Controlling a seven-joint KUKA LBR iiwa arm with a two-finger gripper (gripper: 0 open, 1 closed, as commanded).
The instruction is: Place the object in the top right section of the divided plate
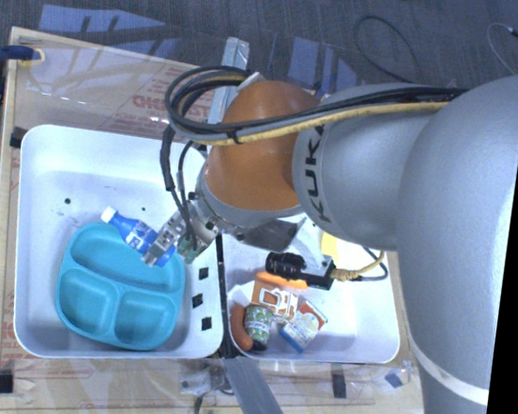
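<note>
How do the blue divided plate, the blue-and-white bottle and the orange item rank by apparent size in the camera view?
1. Blue divided plate, clearly largest.
2. Blue-and-white bottle and orange item: similar, both partly hidden, so unranked.

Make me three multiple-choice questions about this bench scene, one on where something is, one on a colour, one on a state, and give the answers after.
1. Where does the divided plate lie?
A. In the left bin
B. In the right bin
C. On the floor

2. What colour is the divided plate?
A. Red
B. Light blue
C. Black

3. How does the small bottle rest?
A. Standing upright in the right bin
C. Hanging from the cables
B. Lying on its side at the plate's upper edge

Answers: 1 A, the plate sits in the left bin. 2 B, its whole surface is light blue. 3 B, the bottle lies tipped over by the gripper, its white cap pointing left.
</note>
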